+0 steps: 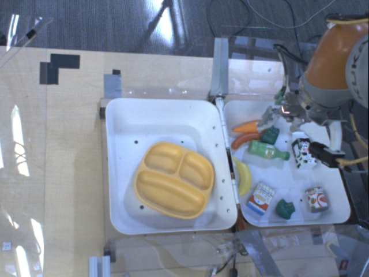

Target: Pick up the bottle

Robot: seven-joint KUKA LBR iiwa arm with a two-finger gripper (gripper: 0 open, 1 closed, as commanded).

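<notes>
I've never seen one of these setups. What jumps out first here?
The big yellow tray with its compartments, lying in the left bin. Then the orange-banded arm reaching in from the right over the right bin, its gripper above a jumble of small toys. Among them, a green bottle lies on its side.

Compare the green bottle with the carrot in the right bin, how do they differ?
The green bottle is light green with a yellowish label; the carrot is orange. The bottle is thicker and roughly cylindrical with a narrow neck; the carrot is slimmer and tapered. The bottle's neck points right; the carrot slants up toward the right. Both lie on their sides in the right bin.
</notes>
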